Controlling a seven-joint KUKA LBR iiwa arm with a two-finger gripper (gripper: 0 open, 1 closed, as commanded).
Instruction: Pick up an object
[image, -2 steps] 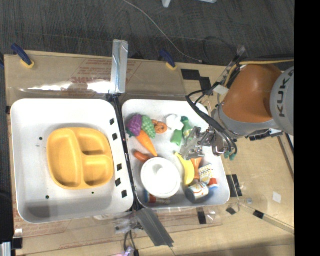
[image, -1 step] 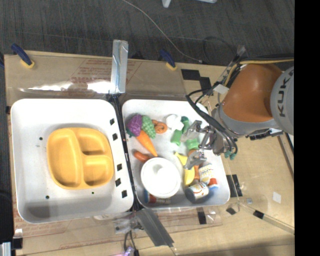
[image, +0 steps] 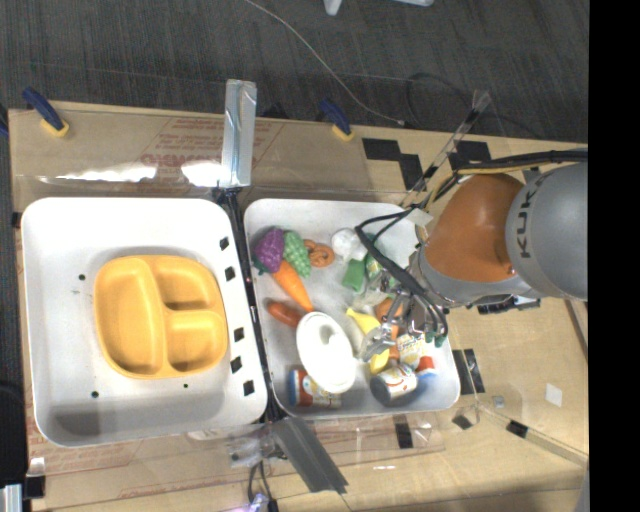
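Note:
My gripper (image: 385, 338) hangs low over the right side of the right bin (image: 300, 214), among a pile of toy food. Under and around it lie a yellow piece (image: 360, 322), a red-and-white cup-like toy (image: 398, 382) and small orange bits. Further left in the same bin are a white lidded bowl (image: 326, 350), a carrot (image: 292, 283), purple grapes (image: 268, 249), a red sausage (image: 283, 313), a green block (image: 356, 274) and a pretzel (image: 320, 256). Cables and the wrist hide the fingertips.
The left bin (image: 50, 230) holds a yellow divided tray (image: 160, 312). A can (image: 305, 390) lies at the right bin's front edge. A metal post (image: 238, 135) stands behind the divider between the bins. The arm's orange band (image: 478, 230) overhangs the right rim.

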